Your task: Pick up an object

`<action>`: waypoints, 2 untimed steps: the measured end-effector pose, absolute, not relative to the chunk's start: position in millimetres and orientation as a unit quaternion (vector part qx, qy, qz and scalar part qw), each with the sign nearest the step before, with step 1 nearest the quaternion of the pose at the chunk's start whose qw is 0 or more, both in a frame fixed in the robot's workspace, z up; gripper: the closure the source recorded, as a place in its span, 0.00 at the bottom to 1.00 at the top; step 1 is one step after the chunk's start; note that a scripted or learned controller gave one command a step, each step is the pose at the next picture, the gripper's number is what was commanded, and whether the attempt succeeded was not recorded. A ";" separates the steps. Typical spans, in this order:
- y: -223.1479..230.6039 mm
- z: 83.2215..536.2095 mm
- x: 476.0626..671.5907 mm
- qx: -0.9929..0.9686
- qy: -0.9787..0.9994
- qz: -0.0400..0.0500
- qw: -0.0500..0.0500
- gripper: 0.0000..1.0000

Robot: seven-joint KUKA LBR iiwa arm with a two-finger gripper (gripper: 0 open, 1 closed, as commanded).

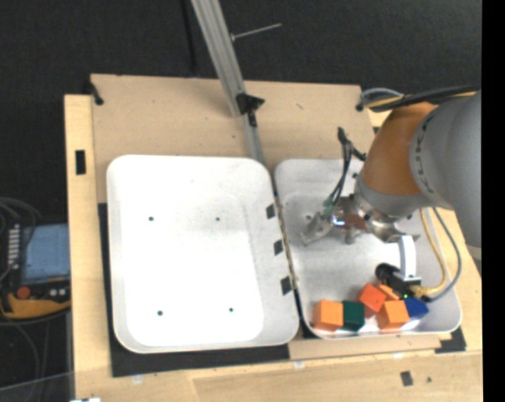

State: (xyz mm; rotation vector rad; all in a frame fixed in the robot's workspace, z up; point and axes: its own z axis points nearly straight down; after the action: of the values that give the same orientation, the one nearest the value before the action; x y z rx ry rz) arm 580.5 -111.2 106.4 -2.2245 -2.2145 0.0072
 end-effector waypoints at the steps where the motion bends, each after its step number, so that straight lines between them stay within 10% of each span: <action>1: -112.3 97.5 581.3 -0.710 -0.705 0.000 -0.001 0.00; 2: -112.9 109.1 582.3 -0.713 -0.701 -0.002 -0.001 1.00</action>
State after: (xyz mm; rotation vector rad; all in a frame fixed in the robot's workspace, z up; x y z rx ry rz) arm 582.3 -112.9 109.1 -2.2411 -2.2058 -0.0064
